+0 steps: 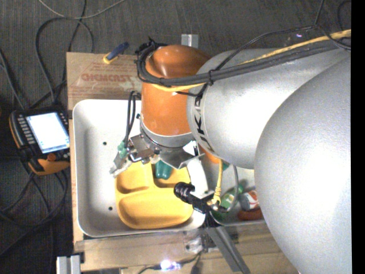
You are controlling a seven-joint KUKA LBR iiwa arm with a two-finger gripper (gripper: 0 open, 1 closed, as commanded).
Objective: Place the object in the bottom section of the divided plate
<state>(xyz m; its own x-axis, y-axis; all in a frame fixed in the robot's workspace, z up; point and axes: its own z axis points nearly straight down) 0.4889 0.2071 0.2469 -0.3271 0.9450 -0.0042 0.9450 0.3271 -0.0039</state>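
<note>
plate (149, 205) yellow, divided, in left bin (91, 153) near corner | teal object (163, 169) over plate's upper rim, just under wrist | gripper (149, 157) directly above plate top, bottom section lies toward view's lower edge | jaws hidden, grip can't tell

Grey arm (274, 130) over left white bin (91, 153); yellow divided plate (149, 204) inside, claw (142, 160) above plate.

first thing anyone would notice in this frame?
The grey arm with its orange band dominates, spreading from the right over most of the bench. Below its wrist, the yellow divided plate lies in the left white bin, with the gripper low over the plate's upper edge.
</note>
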